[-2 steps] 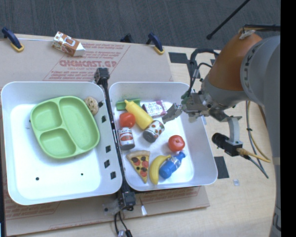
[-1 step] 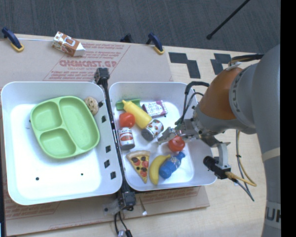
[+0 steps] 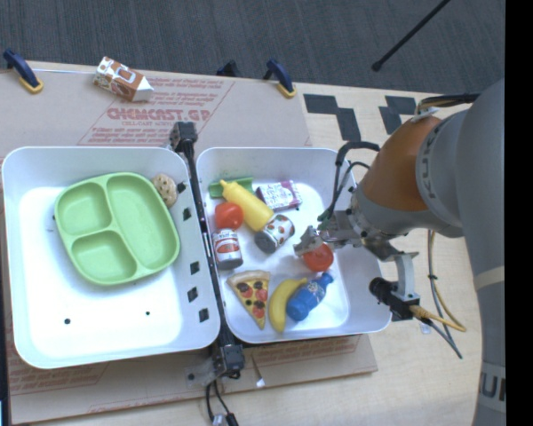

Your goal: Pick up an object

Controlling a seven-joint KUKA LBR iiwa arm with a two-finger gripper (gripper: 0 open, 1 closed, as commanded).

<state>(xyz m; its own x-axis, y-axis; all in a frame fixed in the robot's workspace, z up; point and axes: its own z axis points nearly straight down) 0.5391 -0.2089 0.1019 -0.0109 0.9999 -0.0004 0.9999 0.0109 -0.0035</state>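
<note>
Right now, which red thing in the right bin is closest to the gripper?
The red round piece right under the gripper; the tomato sits by the divider.

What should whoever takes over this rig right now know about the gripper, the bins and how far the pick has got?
Gripper: low in the right bin, right at a small red object; finger state and any grasp can't be judged.
Right bin: mustard bottle, purple packet, small can, tomato, ketchup bottle, pizza slice, banana, blue bottle.
Left bin: green divided plate, cookie.
Done: the approach, it seems.
Left: confirm a grasp, then lift.
</note>
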